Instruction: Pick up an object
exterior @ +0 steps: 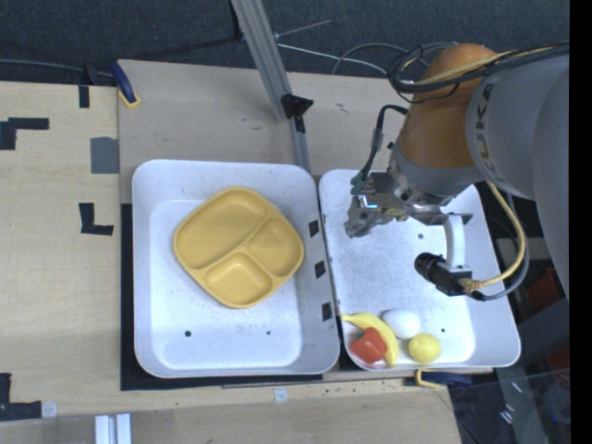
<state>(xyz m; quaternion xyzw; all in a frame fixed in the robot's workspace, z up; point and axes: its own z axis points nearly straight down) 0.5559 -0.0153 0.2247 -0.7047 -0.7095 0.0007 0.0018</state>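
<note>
Leftward, yellow tray [239, 246] fills one bin [153, 340] (toys [387, 333] rightward).

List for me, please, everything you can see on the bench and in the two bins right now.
Bins: 2, white, side by side on the bench; left bin, right bin.
Divided tray: 1, yellow, middle of the left bin.
Banana: 1, yellow, near corner of the right bin.
Red item: 1, red, against the banana.
Egg-shaped item: 1, white, beside the banana.
Round item: 1, yellow, right of the red one.
Bench: 1, light wood, under the bins.
Arm: 1, grey and orange, from the right.
End effector: 1, above the right bin's left part.
</note>
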